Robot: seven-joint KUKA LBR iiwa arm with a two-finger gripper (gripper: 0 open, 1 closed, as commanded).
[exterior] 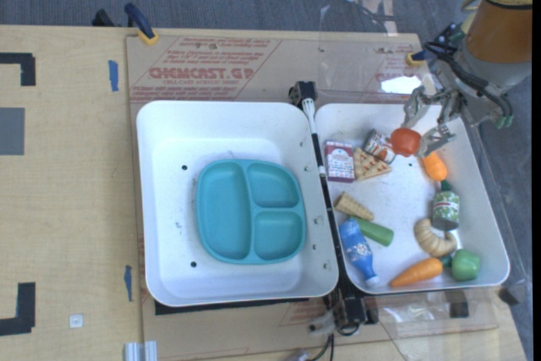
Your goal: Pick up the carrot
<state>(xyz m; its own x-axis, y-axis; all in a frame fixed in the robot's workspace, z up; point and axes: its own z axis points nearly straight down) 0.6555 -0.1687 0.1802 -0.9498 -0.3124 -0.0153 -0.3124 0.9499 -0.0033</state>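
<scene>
The carrot (416,271) is orange and tapered, lying near the front edge of the right bin (490,207), its thick end beside a green round piece (464,265). My gripper (428,121) hangs over the bin's far right part, well away from the carrot. Its two fingers (414,107) are spread open with nothing between them. A red round piece (405,141) sits just left of and below the fingertips, and a short orange piece (434,166) lies just in front of them.
The right bin also holds a red box (340,161), a waffle piece (372,166), a cone (353,205), a blue bottle (358,249), a green stick (374,232), a green bottle (445,207) and a beige curved piece (432,238). A teal divided plate (251,210) lies in the left bin (161,182).
</scene>
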